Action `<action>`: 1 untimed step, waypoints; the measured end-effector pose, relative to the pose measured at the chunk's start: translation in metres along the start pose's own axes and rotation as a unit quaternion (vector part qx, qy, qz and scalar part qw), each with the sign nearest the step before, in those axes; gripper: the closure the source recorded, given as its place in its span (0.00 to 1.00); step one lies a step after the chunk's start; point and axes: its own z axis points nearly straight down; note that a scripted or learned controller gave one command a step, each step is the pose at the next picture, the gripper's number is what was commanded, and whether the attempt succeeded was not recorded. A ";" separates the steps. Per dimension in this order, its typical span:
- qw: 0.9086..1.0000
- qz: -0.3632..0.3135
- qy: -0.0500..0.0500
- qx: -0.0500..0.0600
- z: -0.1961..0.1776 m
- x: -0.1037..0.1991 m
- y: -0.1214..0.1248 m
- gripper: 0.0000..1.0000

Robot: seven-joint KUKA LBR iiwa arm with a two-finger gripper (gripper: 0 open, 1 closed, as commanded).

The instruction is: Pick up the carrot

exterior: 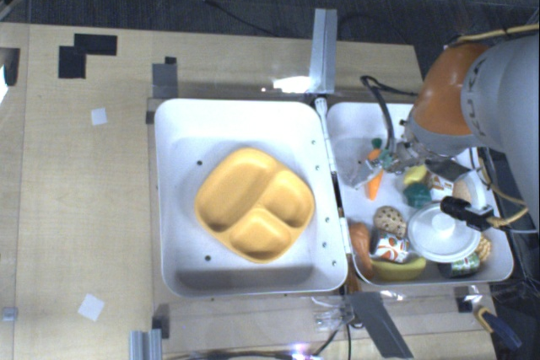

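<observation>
You'd have found the carrot (374, 184) lying ungrasped in the right bin (354, 126), end effector (403, 149) close above-right of it, grip state unreadable, pickup undone.

A yellow three-compartment plastic plate (255, 203) is lying in the left white bin (181, 147); a white lidded bowl (442, 235) is sitting among toys in the right bin (350, 126).

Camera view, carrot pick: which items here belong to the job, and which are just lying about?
Job:
carrot, in the right bin
claw, just above the carrot

Lying about:
yellow divided plate in the left bin
cookie
banana
white lidded container
teal toy
</observation>
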 end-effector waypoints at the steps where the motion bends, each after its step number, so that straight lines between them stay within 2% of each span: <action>1: 1.000 -0.004 -0.002 -0.004 -0.013 0.000 0.003 1.00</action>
